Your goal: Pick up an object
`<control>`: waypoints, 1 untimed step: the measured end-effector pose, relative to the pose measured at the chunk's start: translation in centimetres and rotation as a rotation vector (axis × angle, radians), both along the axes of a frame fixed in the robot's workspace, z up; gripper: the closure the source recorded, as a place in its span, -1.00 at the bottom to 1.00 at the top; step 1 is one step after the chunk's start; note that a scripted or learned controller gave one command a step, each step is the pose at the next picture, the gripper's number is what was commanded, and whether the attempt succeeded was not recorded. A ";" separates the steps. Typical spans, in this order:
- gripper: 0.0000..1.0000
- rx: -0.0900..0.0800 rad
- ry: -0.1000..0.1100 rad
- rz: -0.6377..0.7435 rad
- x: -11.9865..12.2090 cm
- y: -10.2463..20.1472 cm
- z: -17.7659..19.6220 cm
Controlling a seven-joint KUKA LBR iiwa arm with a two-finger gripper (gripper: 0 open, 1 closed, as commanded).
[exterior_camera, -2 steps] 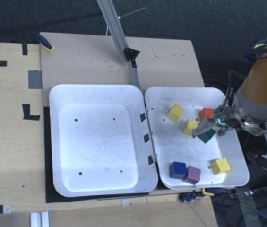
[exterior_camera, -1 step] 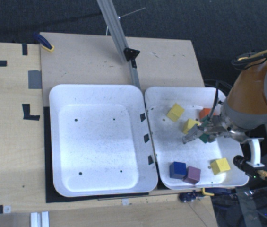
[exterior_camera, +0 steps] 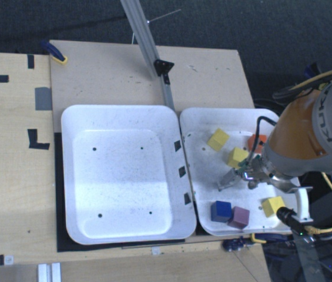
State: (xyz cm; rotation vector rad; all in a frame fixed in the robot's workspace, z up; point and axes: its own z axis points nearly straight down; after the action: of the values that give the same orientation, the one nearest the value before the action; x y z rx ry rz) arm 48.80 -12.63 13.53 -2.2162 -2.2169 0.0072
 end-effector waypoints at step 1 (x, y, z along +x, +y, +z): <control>-1.00 -0.002 -0.004 0.001 -0.1 0.1 -4.6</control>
State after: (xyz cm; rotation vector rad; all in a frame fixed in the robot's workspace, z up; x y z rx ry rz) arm 48.70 -12.58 8.93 -2.2187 -2.2207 0.0049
